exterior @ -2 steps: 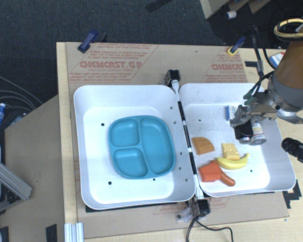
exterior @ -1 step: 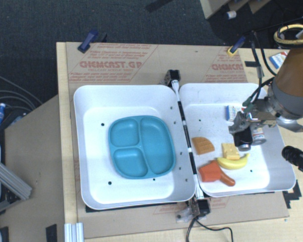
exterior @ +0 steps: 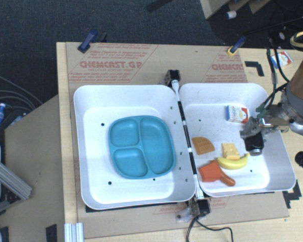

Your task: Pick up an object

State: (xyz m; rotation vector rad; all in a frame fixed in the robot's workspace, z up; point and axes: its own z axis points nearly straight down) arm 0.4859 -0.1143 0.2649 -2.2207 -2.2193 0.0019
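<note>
In the right bin (exterior: pixel 212 97) lie a small white, red and blue carton (exterior: pixel 237 113), a tan toast slice (exterior: pixel 203 145), a yellow cheese block (exterior: pixel 230 149), a yellow banana (exterior: pixel 233 162) and an orange-red piece (exterior: pixel 214 173). My gripper (exterior: pixel 253 144) hangs low over the right side of that bin, just right of the cheese block and above the banana's tip. Its dark tip points down, with no object seen in it.
The left bin (exterior: pixel 91 105) holds a blue divided plate (exterior: pixel 141 146). A black divider strip (exterior: pixel 184 130) runs between the bins. Cables (exterior: pixel 275 69) hang near the arm at the right. Blue clips (exterior: pixel 87 41) sit on the cardboard behind the bins.
</note>
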